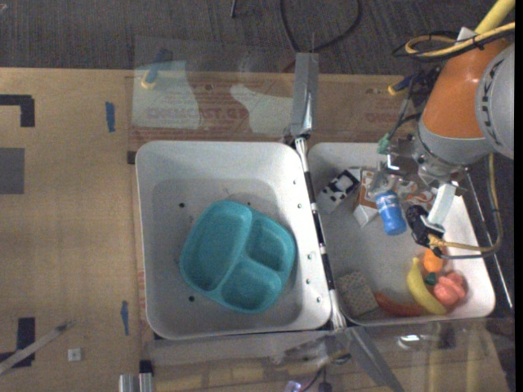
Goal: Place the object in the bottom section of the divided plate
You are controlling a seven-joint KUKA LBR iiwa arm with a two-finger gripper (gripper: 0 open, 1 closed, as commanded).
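**Arm hangs over cluttered bin, divided plate waits alongside**

Nearest the camera, to the right of the teal divided plate [237,256], toy food is heaped in the right-hand bin [384,260]: one yellow banana [422,288], one red pepper-like piece [396,305], one pink-orange fruit [451,287] and one speckled grey sponge-like block [357,288]. They lie loosely against the bin's front wall, apparently tipped in as stock rather than arranged.

The plate itself lies flat and alone in the left-hand bin [163,170], turned at a slant. Its three compartments are all bare, and the lowest compartment faces the bin's front wall, kept open, it seems, to receive the delivery.

Farther back and still right of the plate, one blue cylinder [391,213] lies beside one small white box [365,212], with one black-and-white cube [337,189] closer to the wall between the two bins. The gripper [391,188] hangs directly over the cylinder, which is likely the object to be moved. Whether the gripper is open or shut, or has hold of anything, cannot be told from this angle. The cylinder appears to rest on the bin floor, well apart from the plate.

Beyond, the grey arm [466,104] with its orange band reaches in over the wooden worktop [73,219], on the right bin's far side from the plate. Nothing has reached the plate yet, so the pick looks to be the step in hand.
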